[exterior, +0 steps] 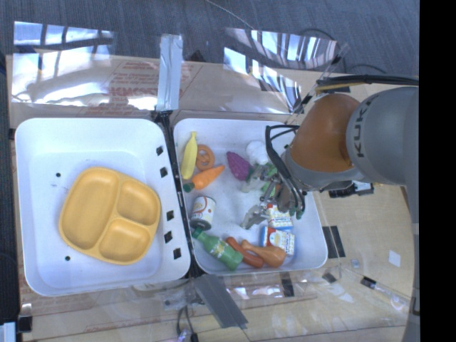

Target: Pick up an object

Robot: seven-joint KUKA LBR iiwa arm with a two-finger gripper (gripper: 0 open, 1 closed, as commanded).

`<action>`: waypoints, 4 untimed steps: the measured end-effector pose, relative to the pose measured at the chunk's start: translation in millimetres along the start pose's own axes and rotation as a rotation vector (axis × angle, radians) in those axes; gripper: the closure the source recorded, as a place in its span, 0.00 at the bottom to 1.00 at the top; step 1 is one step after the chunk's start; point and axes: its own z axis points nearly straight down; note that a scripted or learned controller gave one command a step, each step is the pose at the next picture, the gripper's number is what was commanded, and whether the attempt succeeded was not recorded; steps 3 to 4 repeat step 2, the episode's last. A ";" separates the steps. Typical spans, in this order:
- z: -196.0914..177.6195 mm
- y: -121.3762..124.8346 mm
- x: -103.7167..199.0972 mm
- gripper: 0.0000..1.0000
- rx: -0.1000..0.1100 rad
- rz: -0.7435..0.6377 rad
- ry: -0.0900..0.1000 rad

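- Arm (356,137) reaches in from the right, hanging over the right bin (235,130).
- Left bin (43,262) holds a yellow divided tray (108,214).
- Right bin, left side: banana (189,154), carrot (206,178), small can (202,209), green bottle (219,250) near the front wall.
- Purple toy (239,166) mid-bin; small carton (278,234) toward the front right.
- Gripper (258,214) low over the bin floor, just beside the carton; can't tell finger state, nothing visibly pinched.
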 end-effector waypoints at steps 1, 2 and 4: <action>-0.4 65.6 -40.7 0.00 -0.001 0.201 -0.002; -11.4 66.2 -41.7 1.00 0.000 0.195 -0.005; -11.4 66.2 -41.7 1.00 0.000 0.195 -0.005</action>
